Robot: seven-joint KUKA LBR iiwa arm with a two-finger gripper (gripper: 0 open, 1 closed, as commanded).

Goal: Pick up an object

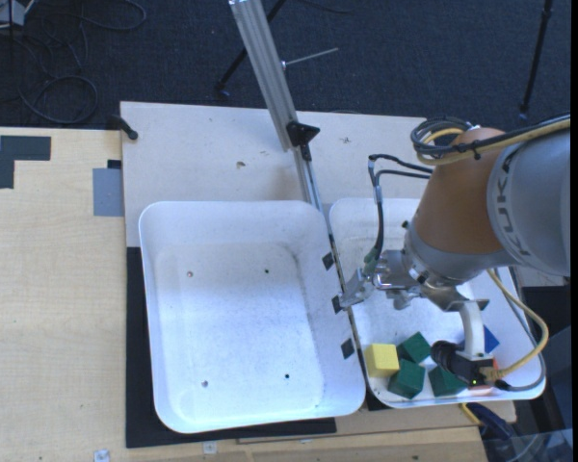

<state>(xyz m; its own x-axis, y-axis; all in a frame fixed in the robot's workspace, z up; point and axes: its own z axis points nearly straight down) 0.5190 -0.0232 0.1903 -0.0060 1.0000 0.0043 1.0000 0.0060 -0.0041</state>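
Observation:
In the right bin [352, 221] a yellow block [382, 358] lies near the front left corner. Three green blocks [414, 346] [406, 380] [445, 381] cluster beside it. A blue block [489, 340] rests further right, partly behind a white part of the arm. My gripper [397, 287] hangs over the middle of this bin, behind the blocks, largely hidden under the orange band [458, 210] and grey wrist.
The left bin [173, 229] is larger and sits beside the right one. A slanted metal rail [270, 75] runs down between the bins. Cables [520, 354] loop off the arm over the right bin's front right corner.

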